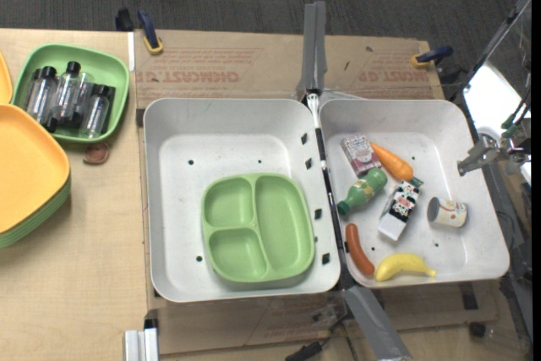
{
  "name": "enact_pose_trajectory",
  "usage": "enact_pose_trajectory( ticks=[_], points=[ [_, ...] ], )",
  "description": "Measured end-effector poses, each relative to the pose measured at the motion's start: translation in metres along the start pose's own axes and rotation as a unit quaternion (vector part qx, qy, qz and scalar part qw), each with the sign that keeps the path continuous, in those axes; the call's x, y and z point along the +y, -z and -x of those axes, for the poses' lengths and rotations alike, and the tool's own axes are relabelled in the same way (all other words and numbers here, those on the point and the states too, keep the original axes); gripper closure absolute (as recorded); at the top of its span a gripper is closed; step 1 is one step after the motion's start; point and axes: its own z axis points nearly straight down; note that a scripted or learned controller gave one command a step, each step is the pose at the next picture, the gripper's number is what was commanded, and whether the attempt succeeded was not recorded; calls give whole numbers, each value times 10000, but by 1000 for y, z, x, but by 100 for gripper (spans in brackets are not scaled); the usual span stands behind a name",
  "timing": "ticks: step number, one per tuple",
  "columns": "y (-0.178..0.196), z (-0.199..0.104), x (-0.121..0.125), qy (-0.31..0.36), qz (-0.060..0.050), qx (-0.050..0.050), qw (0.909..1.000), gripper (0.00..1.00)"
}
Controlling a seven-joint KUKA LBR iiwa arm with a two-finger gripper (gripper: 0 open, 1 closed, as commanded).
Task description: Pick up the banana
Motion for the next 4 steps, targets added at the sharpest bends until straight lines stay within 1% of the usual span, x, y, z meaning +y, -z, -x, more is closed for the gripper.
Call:
enact_pose_trajectory(
  ticks=[1,2,3,4],
  points=[
    [-133,3,28,298,-6,22,9996,0],
    [-156,0,39,628,59,25,9980,0],
    [-150,1,37,614,32,13,9981,100],
    [-88,6,29,-796,10,-6,9968,100]
  ],
)
